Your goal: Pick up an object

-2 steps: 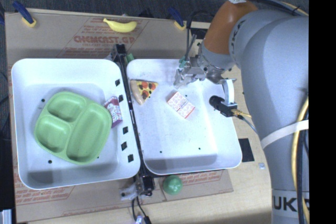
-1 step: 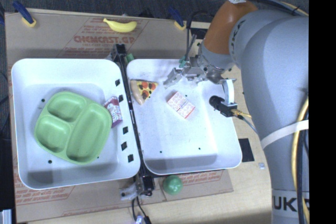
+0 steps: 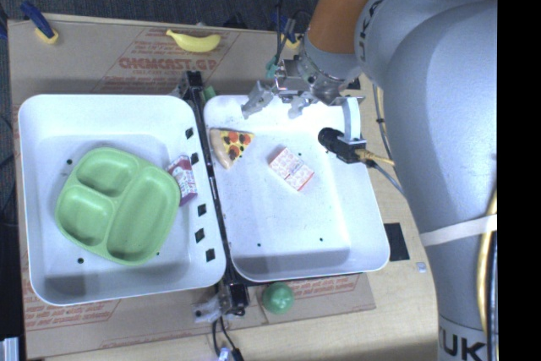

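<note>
Pizza slice [image 3: 231,144], a toy one, lies flat on the floor of the right bin [image 3: 355,245], at about 10 o'clock from that bin's middle and close to the divider between the two bins. Pink-and-white packet [image 3: 291,168] sits just to its 4 o'clock, apart from it. Either could be the pick; nothing marks one over the other.

Pincer [image 3: 276,100] hangs over the far edge of the right bin, at 1 o'clock from the pizza slice. Its two fingers are spread apart with nothing between them. Arm [image 3: 423,72] reaches in from 3 o'clock.

Progress, as a judgement: the pick is not yet made. Both items in the right bin rest on the bin floor. Left to do: line up, descend, close, lift.

Left bin [image 3: 34,123] carries a green divided tray [image 3: 118,203], with a small dark red wrapper [image 3: 183,176] at the tray's 2 o'clock, by the divider. Banana [image 3: 193,39] lies on the desk [image 3: 406,300] beyond the bins at 12 o'clock; green ball [image 3: 276,297] lies on the desk at 6 o'clock, just outside the right bin.

Hard to make out:
- Height of the fingertips above the bin cannot be judged from this slant.
- Arm covers the right bin's 2 o'clock corner and the desk behind it.
- Wrapper print is too small to read.
</note>
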Controlling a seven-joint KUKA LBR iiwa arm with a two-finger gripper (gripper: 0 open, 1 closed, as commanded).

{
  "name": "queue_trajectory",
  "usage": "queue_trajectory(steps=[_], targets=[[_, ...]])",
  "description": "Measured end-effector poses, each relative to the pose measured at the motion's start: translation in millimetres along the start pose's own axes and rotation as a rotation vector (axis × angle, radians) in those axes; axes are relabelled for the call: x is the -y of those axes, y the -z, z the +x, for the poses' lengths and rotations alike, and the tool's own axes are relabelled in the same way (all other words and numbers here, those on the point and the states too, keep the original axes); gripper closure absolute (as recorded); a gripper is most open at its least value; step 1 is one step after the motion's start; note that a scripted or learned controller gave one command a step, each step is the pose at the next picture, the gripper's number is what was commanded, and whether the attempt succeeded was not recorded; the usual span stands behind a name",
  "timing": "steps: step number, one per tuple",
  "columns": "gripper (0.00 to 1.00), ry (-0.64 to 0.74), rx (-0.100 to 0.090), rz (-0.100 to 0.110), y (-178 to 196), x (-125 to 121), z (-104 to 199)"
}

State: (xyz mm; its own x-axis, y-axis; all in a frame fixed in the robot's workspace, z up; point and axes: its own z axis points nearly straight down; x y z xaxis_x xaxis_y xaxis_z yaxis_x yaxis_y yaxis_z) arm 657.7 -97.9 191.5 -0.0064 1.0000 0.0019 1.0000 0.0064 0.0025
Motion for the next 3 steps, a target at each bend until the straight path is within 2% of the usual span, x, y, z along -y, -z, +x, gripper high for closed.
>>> queue_trajectory(steps=[1, 2, 3], targets=[[0.00, -0.002, 0.003, 0.002, -97.7, 0.6, -26.4], [1.00, 0.002, 0.001, 0.000, -86.5, -0.6, -24.6], [1.00, 0.002, 0.000, 0.000, 2.2, 5.0, 64.0]])
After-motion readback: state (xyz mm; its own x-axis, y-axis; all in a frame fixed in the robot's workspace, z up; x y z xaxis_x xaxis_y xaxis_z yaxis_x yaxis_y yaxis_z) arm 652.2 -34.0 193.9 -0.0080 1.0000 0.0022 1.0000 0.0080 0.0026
